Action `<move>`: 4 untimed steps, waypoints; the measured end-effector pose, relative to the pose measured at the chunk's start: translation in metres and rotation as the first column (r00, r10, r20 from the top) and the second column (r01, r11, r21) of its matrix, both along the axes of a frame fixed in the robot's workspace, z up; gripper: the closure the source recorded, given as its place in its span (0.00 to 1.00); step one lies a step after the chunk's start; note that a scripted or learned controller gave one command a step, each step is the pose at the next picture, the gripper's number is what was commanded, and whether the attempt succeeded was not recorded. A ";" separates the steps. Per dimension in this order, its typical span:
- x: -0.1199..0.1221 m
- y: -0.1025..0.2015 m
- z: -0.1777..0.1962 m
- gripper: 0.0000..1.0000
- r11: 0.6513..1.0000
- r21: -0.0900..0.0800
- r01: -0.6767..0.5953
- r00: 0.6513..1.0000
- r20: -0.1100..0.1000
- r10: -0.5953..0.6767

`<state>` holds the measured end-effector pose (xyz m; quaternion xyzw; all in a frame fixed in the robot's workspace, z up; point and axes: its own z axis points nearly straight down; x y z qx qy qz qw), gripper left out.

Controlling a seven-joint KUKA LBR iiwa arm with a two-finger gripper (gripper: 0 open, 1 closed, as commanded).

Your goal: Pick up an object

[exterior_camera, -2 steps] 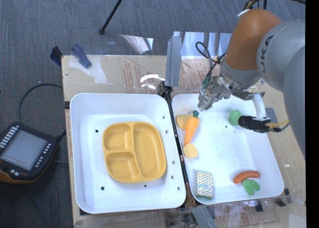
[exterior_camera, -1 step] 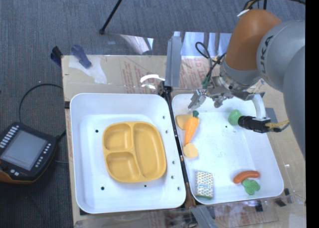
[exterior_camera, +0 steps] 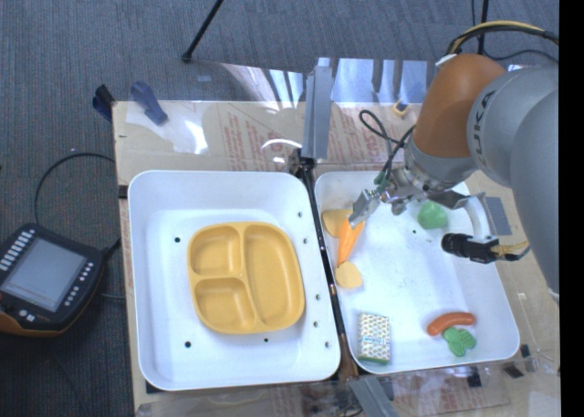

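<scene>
Toy foods are scattered in the right bin: a carrot lies at the left side, flanked by two pale yellow pieces, one above it and one below. A round green piece rests near the top, a small patterned packet near the front edge, and a red sausage touching a green leafy piece at the front right. The gripper is poised just above the carrot's upper end; whether it is spread or closed cannot be told, and no object is seen between its tips. The wrist and much of the bin's upper right are masked by the arm. A yellow divided plate is held in the left bin. Both bins are set on a cardboard-covered bench over grey carpet; a handheld control pendant is cut off at the left edge.
</scene>
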<state>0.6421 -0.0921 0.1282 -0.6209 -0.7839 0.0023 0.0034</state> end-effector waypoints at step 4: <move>0.003 0.041 0.062 1.00 0.996 0.000 0.092 0.996 0.012 -0.092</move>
